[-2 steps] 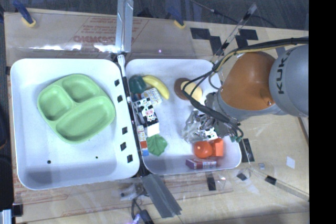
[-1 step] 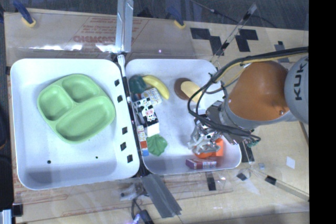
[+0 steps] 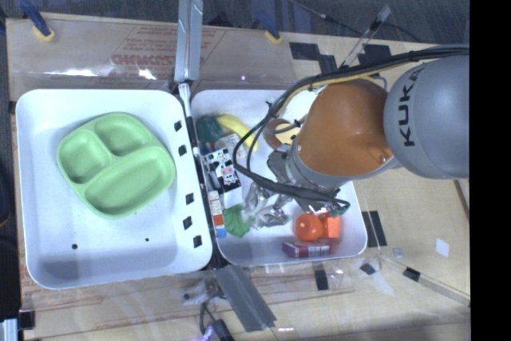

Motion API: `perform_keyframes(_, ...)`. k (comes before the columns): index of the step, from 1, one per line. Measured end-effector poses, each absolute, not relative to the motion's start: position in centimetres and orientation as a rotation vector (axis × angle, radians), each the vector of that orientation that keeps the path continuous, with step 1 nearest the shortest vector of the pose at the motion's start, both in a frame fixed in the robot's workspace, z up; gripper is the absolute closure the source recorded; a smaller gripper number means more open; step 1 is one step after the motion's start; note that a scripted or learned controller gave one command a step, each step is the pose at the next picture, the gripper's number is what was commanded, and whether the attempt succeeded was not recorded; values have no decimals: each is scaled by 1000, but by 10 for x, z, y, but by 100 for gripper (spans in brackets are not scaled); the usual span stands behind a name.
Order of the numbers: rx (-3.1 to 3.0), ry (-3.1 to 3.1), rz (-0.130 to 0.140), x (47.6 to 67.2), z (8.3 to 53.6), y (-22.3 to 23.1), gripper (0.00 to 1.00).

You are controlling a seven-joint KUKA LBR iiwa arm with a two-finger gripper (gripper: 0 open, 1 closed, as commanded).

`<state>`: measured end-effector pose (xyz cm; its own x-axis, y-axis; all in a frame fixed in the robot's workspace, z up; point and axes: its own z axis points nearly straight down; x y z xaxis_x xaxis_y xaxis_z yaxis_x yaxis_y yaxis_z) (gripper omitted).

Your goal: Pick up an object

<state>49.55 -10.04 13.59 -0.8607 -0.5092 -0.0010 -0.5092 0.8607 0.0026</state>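
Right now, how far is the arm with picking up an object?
Done: the arm has reached over the right bin. In hand: the gripper is low among the clutter, but nothing is visibly lifted. Left: grasp and raise something, such as the orange object. The green plate lies in the left bin.

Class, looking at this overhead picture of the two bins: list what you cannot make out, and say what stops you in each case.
1. The tool, camera view: its fingers merge with shiny clutter, so what state they are in is unclear.
2. Right bin middle: covered by the arm's orange band.
3. Yellow object: partly behind black cables.
4. Small red box: print too small to read.
5. Printed black-and-white pack: label blurred.
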Motion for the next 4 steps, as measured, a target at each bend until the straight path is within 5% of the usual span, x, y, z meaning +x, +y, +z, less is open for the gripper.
perform_keyframes(1, -1329, 2847, 2, 544, 94, -170, 100)
perform_keyframes(2, -1330, 2845, 1, 545, 95, -169, 0)
perform_keyframes(3, -1334, 2839, 0, 546, 105, -168, 100)
perform_keyframes(4, -1334, 2840, 1, 546, 105, -168, 0)
